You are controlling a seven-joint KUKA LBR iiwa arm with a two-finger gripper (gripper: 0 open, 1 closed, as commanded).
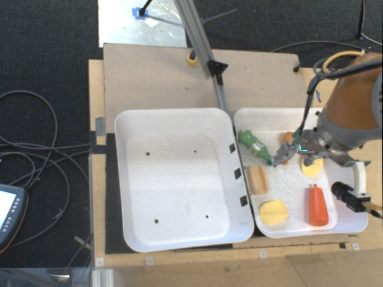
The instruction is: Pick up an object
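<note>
My gripper (292, 152) hangs low over the right bin (359, 223), near its middle. A green bottle (254, 146) lies just to its left, its lower end close to the gripper tip. A small orange thing (288, 137) peeks out right behind the gripper. A pale yellow piece (311, 168) lies just below and right of the gripper, partly covered by it. Further toward the front lie a red bottle (317, 205), a round yellow piece (273, 212) and a tan bun-like piece (258, 179). Nothing shows as held.
The left bin (128, 124) sits beside the right one, joined by black clips along the shared wall. A grey pole (197, 28) slants in from the top to the bins' back edge. Cables lie on the floor at the left.
</note>
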